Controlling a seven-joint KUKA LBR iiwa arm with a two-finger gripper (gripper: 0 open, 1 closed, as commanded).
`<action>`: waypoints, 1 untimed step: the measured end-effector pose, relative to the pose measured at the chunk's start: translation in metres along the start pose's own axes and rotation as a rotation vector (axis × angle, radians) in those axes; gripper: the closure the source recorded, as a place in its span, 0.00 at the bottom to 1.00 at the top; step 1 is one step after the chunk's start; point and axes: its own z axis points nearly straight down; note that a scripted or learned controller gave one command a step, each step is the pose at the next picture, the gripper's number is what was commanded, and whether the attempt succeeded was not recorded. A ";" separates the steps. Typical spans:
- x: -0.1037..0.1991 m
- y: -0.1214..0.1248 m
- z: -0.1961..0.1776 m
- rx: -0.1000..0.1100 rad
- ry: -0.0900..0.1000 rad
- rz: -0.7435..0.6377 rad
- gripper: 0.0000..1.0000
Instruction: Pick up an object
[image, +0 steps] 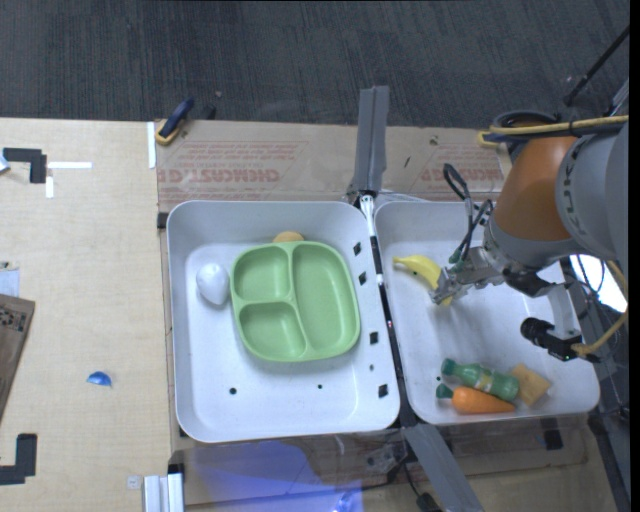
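My gripper (446, 291) hangs low in the right bin (480, 320), its tips just right of a yellow banana (418, 268) lying near the bin's upper left. Nothing shows between the tips. At the bin's front lie a green bottle (482, 378), an orange carrot (480, 402) and a tan block (531, 385), close together. The left bin (200, 400) holds a green divided plate (297, 300), a white egg-shaped object (212, 284) at its left edge and a small yellow thing (288, 238) peeking out behind it.
The grey arm with its orange band (535, 195) reaches in from the right over the right bin's far side. A metal divider (372, 140) stands between the bins at the back. A wooden bench top (70, 300) lies to the left.
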 end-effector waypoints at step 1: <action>0.026 0.017 -0.090 0.001 0.001 0.200 1.00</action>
